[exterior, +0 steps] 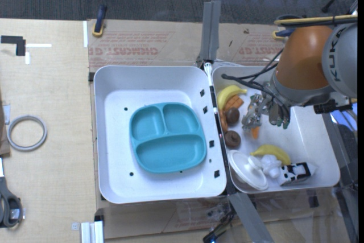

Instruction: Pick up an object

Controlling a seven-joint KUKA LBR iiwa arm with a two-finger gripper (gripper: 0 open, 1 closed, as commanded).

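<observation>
The arm [318, 62] reached in over the right bin [327, 173], its pincer [263, 114] hanging low among the food; whether it was open or gripping anything, I could not tell. Just left of it lay a banana [229, 94], long axis slanting from upper right to lower left, beside an orange piece [233, 103] and two brown lumps [232, 128]. A second banana [272, 151] lay crosswise nearer the front, above a white bowl [245, 171]. The left bin [108, 139] held a blue divided plate [168, 136]. The arm read "KUK". Mirrored red lettering on the cardboard [142, 45] was unreadable.
</observation>
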